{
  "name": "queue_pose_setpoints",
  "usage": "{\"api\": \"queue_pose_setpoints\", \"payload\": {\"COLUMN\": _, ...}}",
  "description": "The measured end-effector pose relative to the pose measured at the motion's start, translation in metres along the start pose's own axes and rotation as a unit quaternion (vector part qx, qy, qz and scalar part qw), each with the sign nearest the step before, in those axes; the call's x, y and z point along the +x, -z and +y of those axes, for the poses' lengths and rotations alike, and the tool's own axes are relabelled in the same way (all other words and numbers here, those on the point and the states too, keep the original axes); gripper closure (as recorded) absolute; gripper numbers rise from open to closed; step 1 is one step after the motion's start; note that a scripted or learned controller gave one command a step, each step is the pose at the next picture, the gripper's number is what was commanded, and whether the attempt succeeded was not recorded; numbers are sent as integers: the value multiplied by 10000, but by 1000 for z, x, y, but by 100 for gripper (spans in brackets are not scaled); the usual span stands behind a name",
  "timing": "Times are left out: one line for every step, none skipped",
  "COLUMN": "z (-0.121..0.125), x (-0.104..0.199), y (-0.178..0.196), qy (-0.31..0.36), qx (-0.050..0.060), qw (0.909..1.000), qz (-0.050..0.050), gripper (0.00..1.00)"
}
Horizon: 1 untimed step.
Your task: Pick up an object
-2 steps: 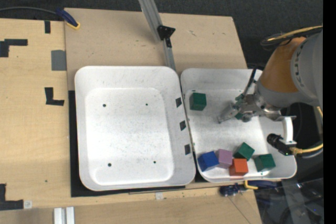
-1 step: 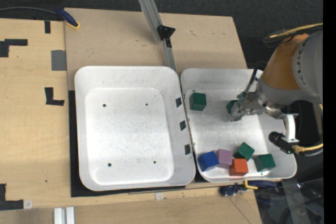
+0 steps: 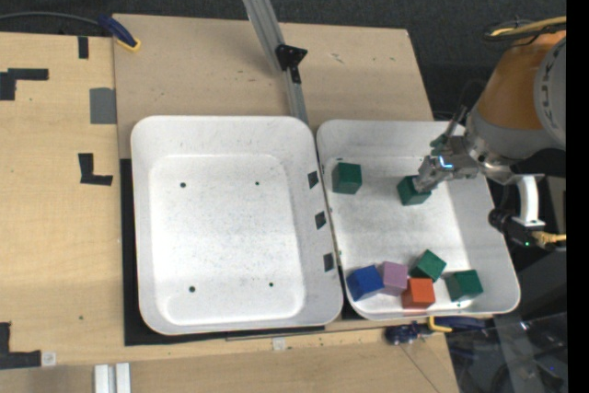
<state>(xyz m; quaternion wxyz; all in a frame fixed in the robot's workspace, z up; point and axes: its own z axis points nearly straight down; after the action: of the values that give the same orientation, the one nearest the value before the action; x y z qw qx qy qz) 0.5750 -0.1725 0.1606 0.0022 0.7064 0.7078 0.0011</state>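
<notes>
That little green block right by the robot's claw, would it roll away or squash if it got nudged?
The green block at the gripper looks like a flat-faced cube, so it would probably slide or tip rather than roll. Its crisp edges suggest something stiff, not squashy. The white bin looks smooth, so a nudge may send it skidding.

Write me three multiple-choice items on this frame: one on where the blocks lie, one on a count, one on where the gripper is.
1. Which bin holds the blocks?
A. the left bin
B. the right bin
C. both

2. How many green blocks are there?
A. two
B. three
C. four

3. Where is the gripper?
A. down at a green block in the right bin
B. over the left bin
C. at the blue block

Answers:
1 B: every block lies in the right bin.
2 C: two near the bin's far end, two in the near cluster.
3 A: its tip meets that lone green block.
</notes>
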Motion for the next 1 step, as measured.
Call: {"api": "queue_pose_setpoints", "payload": {"z": -8, "x": 0, "y": 58, "qy": -4, "qx": 2, "qw": 10000, "qz": 0, "gripper": 100}}
